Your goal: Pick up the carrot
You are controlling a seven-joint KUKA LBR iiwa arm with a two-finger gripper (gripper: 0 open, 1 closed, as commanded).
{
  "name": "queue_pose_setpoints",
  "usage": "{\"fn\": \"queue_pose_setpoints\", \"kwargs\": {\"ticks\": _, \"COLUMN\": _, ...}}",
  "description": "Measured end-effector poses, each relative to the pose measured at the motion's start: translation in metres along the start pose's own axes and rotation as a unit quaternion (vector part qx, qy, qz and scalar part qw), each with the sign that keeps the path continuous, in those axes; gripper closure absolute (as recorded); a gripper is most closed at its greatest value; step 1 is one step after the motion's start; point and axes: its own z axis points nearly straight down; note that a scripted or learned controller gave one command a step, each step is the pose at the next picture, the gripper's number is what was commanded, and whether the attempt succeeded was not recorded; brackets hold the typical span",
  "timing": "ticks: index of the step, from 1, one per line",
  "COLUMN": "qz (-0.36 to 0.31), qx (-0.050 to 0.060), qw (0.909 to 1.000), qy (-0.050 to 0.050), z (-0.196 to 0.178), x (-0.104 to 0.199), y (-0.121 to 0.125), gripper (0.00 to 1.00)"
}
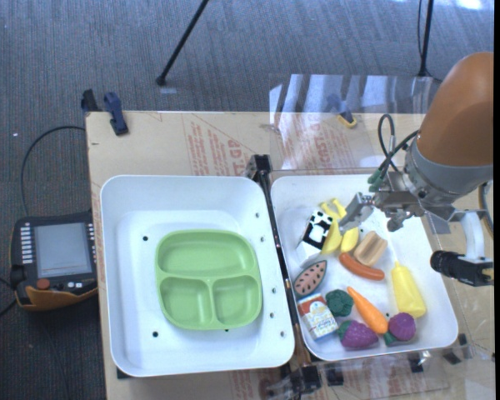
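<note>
The carrot [367, 308] is orange with a green stub and lies slanted near the front of the right bin [287, 192]. It sits between a green broccoli [340, 301] and a yellow bottle [407, 290]. My gripper [356, 211] hovers over the back middle of that bin, above a yellow toy [333, 226], well behind the carrot and not touching it. Nothing shows in the gripper.
Around the carrot lie a red sausage [361, 267], a bun [371, 247], purple grapes [360, 335], a purple fruit [402, 327], a small carton [318, 317] and a brown oval piece [310, 277]. The left bin [117, 223] holds a green divided plate [208, 277].
</note>
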Motion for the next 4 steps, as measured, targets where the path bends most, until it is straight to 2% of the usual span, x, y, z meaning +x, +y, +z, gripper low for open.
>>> {"fn": "queue_pose_setpoints", "kwargs": {"ticks": 1, "qz": -0.089, "qx": 0.004, "qw": 0.9961, "qy": 0.001, "z": 0.129, "x": -0.041, "y": -0.032, "gripper": 0.00}}
{"fn": "queue_pose_setpoints", "kwargs": {"ticks": 2, "qz": -0.150, "qx": 0.000, "qw": 0.9886, "qy": 0.001, "z": 0.189, "x": -0.054, "y": -0.070, "gripper": 0.00}}
{"fn": "queue_pose_setpoints", "kwargs": {"ticks": 3, "qz": -0.146, "qx": 0.002, "qw": 0.9892, "qy": 0.003, "z": 0.181, "x": -0.054, "y": -0.070, "gripper": 1.00}}
{"fn": "queue_pose_setpoints", "kwargs": {"ticks": 4, "qz": -0.083, "qx": -0.002, "qw": 0.9966, "qy": 0.001, "z": 0.087, "x": 0.056, "y": -0.068, "gripper": 1.00}}
